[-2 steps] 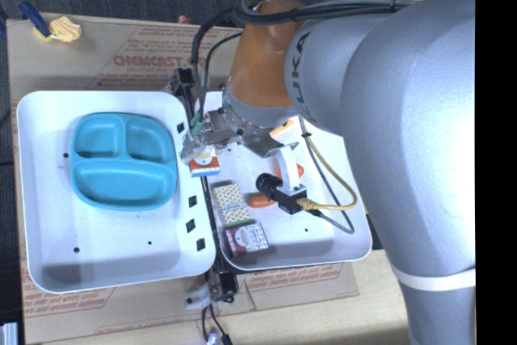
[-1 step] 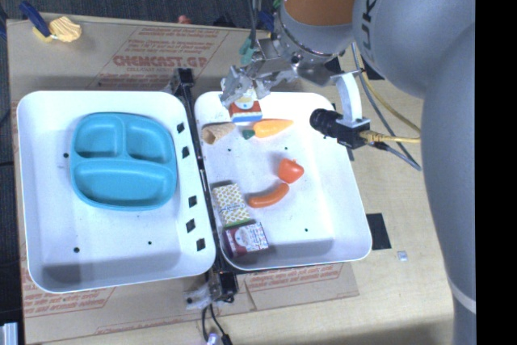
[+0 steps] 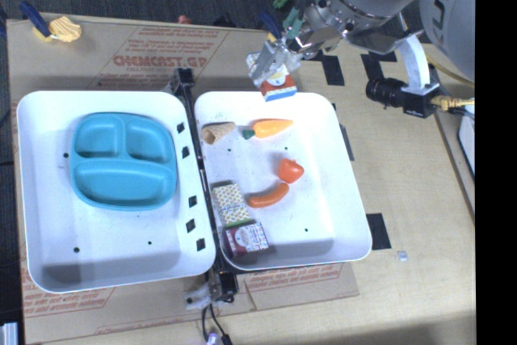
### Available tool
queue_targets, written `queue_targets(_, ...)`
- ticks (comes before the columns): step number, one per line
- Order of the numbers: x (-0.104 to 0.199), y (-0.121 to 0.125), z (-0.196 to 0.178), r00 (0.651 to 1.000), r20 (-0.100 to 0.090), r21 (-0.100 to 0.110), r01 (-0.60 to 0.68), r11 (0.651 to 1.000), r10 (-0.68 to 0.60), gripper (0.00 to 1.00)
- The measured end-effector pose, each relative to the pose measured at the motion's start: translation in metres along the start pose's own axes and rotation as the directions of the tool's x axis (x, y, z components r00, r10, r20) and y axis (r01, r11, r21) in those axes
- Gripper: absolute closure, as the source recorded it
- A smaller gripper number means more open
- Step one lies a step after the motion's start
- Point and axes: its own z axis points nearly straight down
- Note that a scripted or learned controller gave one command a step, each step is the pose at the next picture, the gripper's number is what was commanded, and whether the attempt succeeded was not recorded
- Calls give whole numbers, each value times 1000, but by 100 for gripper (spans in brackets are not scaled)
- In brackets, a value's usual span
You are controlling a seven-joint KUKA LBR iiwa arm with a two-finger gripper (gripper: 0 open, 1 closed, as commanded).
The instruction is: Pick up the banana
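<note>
1. The hand (image 3: 275,65) is seen above the right bin's (image 3: 343,198) far rim, closed on a small red, white and blue object (image 3: 279,86).
2. No banana can be made out; a carrot (image 3: 272,127) lies at six o'clock from the hand.

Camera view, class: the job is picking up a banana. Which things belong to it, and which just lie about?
Job: grey two-finger gripper; small yellow lump, possibly the banana.
Lying about: blue divided plastic plate; orange toy carrot; orange-brown sausage; dark red packet.
</note>
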Motion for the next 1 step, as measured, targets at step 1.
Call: queue_targets(1, 22, 0, 178, 843, -4, 3, 538, 843, -538, 100)
